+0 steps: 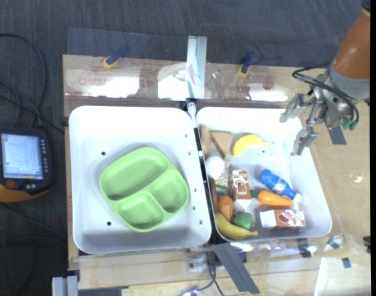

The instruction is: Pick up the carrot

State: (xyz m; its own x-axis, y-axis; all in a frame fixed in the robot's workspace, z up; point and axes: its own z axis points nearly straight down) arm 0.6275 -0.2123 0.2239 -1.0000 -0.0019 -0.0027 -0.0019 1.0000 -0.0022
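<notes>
Orange carrot [275,198] in rt bin [316,190]; green tray [145,189] lt.

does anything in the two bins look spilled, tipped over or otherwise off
Nothing looks spilled or broken. The right bin is just crowded: the carrot, a blue bottle, small cartons and a banana lie jumbled on their sides. The green tray sits flat but askew in the left bin.

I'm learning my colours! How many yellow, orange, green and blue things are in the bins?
Yellow: 2, lemon and banana
Orange: 2, carrot and a second orange piece
Green: 2, divided plate and small green piece
Blue: 1, bottle
Total: 7
</notes>
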